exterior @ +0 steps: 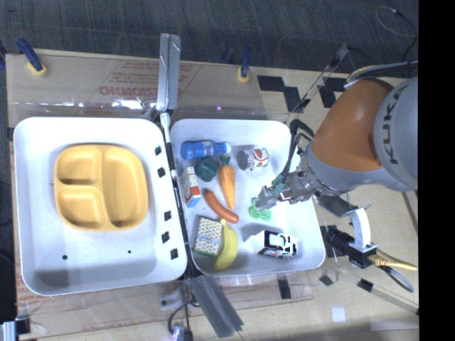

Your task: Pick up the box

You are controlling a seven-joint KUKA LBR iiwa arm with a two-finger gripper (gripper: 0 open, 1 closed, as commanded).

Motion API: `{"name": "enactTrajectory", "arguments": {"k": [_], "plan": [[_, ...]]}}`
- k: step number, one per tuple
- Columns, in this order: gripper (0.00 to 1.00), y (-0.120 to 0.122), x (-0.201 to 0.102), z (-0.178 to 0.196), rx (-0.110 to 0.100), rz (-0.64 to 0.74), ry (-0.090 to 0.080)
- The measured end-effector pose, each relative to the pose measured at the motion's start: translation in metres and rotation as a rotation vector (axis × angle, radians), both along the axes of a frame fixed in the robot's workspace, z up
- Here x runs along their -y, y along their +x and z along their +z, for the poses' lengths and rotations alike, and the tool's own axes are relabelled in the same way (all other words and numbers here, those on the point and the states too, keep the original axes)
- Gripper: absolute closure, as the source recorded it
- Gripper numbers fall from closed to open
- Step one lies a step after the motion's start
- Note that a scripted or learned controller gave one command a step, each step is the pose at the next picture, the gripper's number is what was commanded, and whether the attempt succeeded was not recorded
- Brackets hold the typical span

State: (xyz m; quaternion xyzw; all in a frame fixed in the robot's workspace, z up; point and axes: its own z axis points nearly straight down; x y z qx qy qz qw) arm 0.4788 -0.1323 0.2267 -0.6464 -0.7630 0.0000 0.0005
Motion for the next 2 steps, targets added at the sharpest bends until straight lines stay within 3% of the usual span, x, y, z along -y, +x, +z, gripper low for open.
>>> {"name": "enactTrajectory", "arguments": {"k": [1, 2], "plan": [[1.00, 0.005, 0.075, -0.135, -0.001, -0.043, 0.000], [1.00, -0.001, 0.039, -0.001, 0.000, -0.257, -0.001]]}}
